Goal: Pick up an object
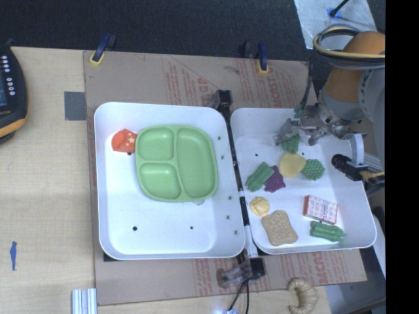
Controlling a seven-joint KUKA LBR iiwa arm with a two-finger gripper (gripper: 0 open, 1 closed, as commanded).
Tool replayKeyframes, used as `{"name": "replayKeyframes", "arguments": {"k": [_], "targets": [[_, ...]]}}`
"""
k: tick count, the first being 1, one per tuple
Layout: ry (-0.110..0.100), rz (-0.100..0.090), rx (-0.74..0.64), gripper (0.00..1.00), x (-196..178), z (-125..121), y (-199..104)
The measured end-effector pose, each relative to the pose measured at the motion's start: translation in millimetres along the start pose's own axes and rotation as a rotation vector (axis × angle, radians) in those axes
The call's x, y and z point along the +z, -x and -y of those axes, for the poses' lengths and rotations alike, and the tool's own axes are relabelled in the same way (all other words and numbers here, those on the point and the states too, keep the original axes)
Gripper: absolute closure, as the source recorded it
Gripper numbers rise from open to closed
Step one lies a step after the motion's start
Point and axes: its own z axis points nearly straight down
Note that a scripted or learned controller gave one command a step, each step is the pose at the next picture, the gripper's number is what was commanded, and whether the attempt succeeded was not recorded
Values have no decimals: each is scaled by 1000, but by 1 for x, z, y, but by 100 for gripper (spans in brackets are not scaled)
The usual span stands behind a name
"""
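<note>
My gripper (300,135) hangs low over the far part of the right bin (357,241), with its fingers spread open. A small dark green piece (291,143) lies just under its left finger (285,135); nothing shows between the fingers. Just nearer than the gripper lie a yellow piece (292,164) and a bumpy green piece (313,169). Further down are a green toy (259,175), a purple piece (274,180), a small yellow piece (259,206), a tan cracker (279,227), a red-and-white box (320,209) and a green block (326,231).
The left bin (118,234) holds a green divided plate (177,162) and a red toy (124,140) at its far left. Clamps (262,56) pin the cardboard at the back. A controller (10,90) sits at the bench's left edge.
</note>
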Motion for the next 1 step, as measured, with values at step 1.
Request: {"name": "replayKeyframes", "arguments": {"k": [1], "targets": [[-6, -2, -4, 0, -7, 25, -27]]}}
